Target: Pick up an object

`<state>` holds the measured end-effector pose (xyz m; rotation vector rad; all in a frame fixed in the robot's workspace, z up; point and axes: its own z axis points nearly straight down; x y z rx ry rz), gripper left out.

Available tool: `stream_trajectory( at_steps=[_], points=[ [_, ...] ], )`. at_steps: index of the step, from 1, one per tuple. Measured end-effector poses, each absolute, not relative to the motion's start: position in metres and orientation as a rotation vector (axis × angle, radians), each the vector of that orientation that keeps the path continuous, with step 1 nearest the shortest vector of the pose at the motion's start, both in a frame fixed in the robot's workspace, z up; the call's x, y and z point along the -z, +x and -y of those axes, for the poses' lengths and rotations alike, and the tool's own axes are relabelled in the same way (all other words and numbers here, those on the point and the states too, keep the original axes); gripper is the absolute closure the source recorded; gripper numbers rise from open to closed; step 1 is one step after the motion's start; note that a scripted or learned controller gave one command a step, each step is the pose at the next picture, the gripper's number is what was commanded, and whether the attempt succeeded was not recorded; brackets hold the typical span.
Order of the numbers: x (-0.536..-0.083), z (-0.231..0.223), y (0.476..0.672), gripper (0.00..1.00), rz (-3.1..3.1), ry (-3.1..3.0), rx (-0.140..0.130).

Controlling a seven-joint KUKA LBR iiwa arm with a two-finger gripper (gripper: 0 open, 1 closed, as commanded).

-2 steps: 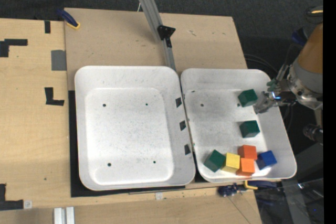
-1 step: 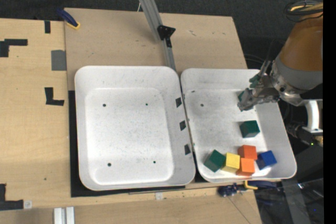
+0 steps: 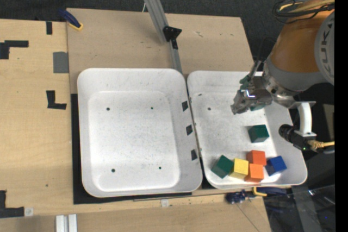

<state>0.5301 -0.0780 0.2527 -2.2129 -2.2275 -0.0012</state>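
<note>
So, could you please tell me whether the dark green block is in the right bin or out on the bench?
In the bin. The dark green block rests on the right bin's white floor, just below the gripper.

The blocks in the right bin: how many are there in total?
6. One dark green block lies alone mid-bin. Near the front wall sit a green block, a yellow block, two orange blocks and a blue block. Others may be hidden under the arm.

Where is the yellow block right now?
The yellow block sits in the right bin, near its front edge, between a green block and an orange block.
</note>
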Motion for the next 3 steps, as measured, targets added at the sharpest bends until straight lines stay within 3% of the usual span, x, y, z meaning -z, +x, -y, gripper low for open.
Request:
stream_trajectory(
  at_steps=[2,3],
  points=[
    [-0.247,-0.013,0.542,1.0,2.226,-2.213,-0.001],
    [-0.25,-0.072,0.536,1.0,2.228,-2.211,0.0]
  ],
)
